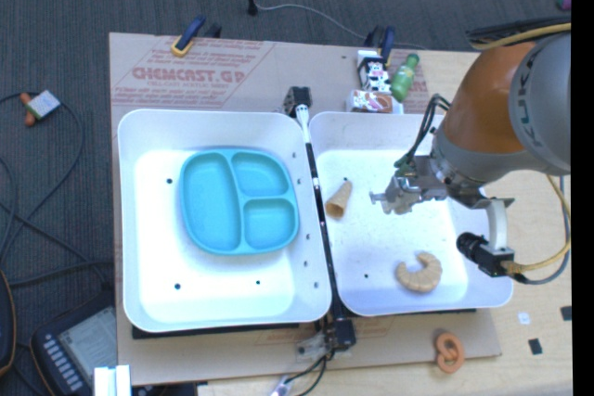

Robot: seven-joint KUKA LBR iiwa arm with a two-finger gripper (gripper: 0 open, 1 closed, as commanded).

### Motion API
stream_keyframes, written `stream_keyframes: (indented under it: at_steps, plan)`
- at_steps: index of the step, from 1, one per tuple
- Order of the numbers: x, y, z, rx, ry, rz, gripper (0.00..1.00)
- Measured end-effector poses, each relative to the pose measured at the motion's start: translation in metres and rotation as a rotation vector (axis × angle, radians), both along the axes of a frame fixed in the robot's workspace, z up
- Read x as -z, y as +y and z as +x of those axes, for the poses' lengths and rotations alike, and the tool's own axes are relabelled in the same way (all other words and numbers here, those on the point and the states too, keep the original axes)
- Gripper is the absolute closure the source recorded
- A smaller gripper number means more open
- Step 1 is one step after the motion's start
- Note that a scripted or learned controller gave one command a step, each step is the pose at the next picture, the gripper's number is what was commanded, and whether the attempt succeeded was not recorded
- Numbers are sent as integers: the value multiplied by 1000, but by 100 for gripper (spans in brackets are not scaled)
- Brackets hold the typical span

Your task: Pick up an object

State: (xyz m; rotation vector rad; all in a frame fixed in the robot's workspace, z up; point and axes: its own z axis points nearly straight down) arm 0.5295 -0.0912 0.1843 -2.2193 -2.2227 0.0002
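— Two things lie in the right bin (483,292) with the pincer (397,198)?
— Yes. An ice-cream cone (338,198) sits just left of it, a croissant (419,273) below and slightly right.
— Its fingers?
— Can't tell their spread; nothing visibly between them.
— Left bin (148,134)?
— Holds a blue divided plate (238,200), well left.

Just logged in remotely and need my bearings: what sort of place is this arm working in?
Most likely a robotics lab test bench, not a kitchen: two white bins clamped onto a board, toy food like a croissant and cone, and loose cables across grey carpet.
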Motion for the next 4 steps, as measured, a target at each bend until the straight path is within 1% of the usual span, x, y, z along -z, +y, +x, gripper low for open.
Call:
stream_keyframes:
  at_steps: [1,2,3,4]
  plan:
    - [0,40,-46,1,2,0,100]
    - [-3,76,-46,0,0,0,100]
    - [-3,75,-46,0,0,0,0]
    - [-3,75,-46,0,0,0,0]
